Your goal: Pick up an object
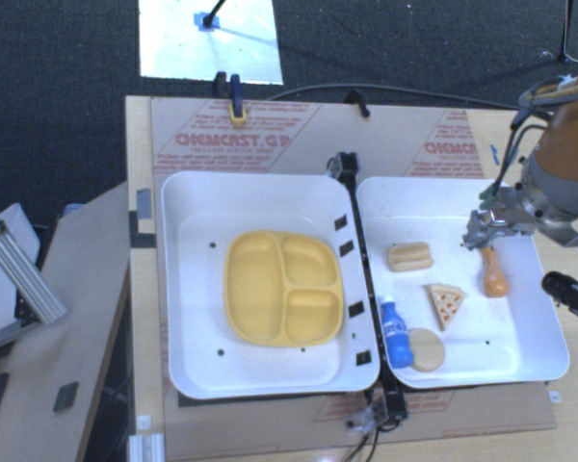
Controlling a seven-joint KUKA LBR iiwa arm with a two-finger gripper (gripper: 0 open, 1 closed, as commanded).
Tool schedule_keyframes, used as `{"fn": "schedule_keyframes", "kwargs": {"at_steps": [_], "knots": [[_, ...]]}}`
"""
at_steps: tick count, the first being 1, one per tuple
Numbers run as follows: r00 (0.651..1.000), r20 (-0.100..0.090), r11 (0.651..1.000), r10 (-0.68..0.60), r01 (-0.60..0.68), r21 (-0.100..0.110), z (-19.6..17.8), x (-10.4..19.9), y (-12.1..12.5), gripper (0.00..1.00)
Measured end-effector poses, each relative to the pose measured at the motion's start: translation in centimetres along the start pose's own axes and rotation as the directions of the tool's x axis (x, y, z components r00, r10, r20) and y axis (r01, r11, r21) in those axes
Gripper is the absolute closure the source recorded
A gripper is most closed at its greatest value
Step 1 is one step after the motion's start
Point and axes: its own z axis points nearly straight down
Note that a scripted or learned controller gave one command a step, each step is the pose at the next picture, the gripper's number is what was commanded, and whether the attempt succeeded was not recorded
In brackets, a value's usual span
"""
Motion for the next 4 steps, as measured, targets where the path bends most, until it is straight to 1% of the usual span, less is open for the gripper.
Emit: {"fn": "schedule_keyframes", "kwargs": {"at_steps": [1,2,4], "knots": [[1.0,-0.002,1.0,-0.001,0.001,0.004,-2.4,0.0,0.1,1.0],[1.0,-0.003,1.0,-0.006,0.006,0.006,-1.7,5.0,0.9,1.0],[1.0,-0.005,1.0,-0.008,0.008,0.004,-2.6,15.9,4.4,1.0]]}}
